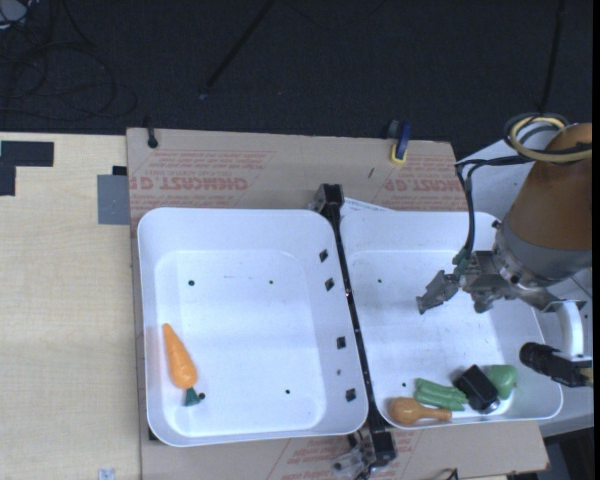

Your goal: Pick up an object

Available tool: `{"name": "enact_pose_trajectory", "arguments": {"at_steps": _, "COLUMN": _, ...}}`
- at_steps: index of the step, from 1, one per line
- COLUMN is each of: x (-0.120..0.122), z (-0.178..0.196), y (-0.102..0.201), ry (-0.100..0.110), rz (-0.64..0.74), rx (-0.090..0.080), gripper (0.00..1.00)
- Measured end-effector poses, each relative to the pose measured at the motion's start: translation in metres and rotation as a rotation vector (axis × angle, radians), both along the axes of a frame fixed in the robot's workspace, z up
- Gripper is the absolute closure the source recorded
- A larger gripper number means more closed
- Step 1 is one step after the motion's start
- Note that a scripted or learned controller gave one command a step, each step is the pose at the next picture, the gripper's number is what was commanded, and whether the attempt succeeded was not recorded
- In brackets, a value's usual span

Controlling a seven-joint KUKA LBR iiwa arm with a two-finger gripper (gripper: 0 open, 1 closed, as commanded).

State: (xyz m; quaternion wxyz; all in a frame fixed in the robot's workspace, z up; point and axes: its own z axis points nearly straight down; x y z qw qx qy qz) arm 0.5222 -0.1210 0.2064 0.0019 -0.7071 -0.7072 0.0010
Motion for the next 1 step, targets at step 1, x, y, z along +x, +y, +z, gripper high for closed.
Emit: {"name": "enact_pose_trajectory", "arguments": {"at_steps": 1, "x": 0.083, "z": -0.0985, "y": 0.0255, "ry": -0.001, "rz": 0.004, "rx": 0.0, "gripper": 0.0}}
